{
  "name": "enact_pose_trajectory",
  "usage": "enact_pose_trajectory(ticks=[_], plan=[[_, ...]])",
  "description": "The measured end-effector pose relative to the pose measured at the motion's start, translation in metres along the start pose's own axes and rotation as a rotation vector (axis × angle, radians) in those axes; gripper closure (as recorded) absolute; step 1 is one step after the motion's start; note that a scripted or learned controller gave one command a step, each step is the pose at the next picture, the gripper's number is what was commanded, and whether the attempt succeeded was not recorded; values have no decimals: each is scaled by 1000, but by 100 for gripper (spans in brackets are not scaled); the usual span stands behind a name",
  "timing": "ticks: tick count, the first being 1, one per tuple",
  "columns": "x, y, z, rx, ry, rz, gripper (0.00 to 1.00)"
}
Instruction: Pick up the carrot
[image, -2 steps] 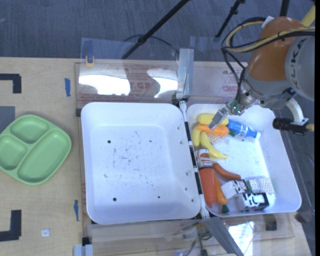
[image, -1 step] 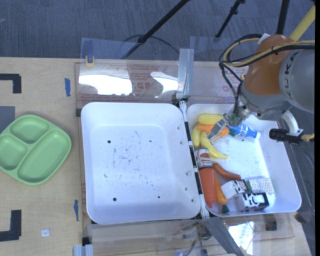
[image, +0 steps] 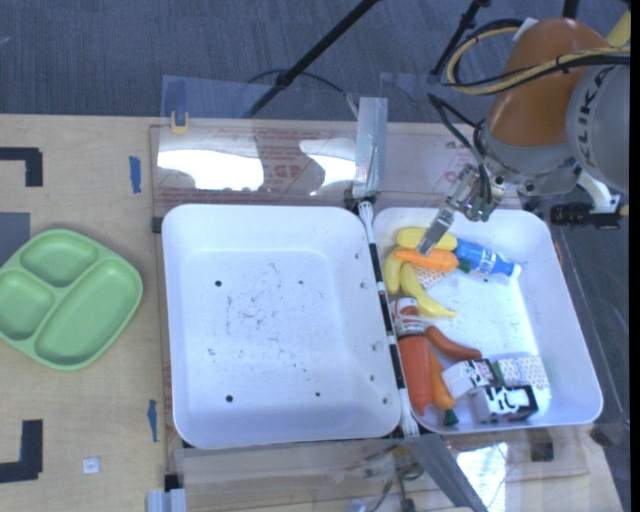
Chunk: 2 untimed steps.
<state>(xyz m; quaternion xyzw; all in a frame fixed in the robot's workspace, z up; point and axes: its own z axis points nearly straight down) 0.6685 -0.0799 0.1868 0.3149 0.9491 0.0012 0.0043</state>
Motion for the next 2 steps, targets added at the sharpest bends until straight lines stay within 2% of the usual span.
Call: enact_pose_trajectory(ticks=[1, 2], plan=[[-30, -51, -35, 1, 0, 107, 0], [-31, -50, -47, -3, -7, 106, 100]])
